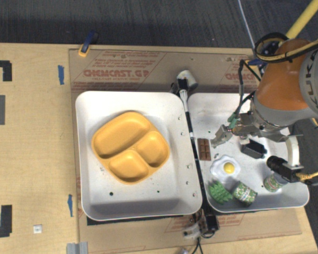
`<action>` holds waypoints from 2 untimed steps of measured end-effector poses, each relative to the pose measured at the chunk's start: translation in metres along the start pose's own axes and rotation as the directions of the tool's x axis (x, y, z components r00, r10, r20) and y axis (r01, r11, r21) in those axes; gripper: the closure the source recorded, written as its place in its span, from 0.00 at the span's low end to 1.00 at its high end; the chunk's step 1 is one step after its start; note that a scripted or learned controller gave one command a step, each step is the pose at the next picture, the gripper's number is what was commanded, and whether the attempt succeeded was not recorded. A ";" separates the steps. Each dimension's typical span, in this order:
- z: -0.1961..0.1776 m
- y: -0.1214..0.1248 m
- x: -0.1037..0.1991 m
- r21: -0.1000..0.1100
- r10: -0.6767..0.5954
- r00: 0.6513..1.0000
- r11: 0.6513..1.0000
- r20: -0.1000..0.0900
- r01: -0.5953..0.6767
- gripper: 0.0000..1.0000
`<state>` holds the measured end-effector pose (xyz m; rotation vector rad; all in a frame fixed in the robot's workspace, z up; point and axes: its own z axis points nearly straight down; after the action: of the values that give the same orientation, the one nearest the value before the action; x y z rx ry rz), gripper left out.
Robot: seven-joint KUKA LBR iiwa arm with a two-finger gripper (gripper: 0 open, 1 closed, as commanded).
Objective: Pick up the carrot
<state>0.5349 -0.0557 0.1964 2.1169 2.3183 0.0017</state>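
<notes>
Carrot's place relative to the pincer (222, 135) I cannot tell; pincer hangs over the right bin (302, 197), apart or together unclear.

2 white bins (87, 142); 1 yellow tray (130, 146); 1 fried egg (226, 168); 1 broccoli (219, 191).

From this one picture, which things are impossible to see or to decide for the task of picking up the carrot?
- Carrot: I cannot identify one among the items in the right bin; the arm covers part of that bin.
- Gripper: too small and blurred to judge its state.
- Green can: partly hidden by a black part of the arm.
- Brown block: too small to identify.
- Arm: cut off by the right edge.
</notes>
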 end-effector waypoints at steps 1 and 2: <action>0.012 -0.055 0.007 0.002 -0.534 0.845 0.845 -0.004 0.534 0.00; 0.011 -0.053 0.029 0.001 -0.710 0.704 0.704 -0.003 0.710 0.00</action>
<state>0.4799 -0.0316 0.1849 1.0630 2.9567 0.0009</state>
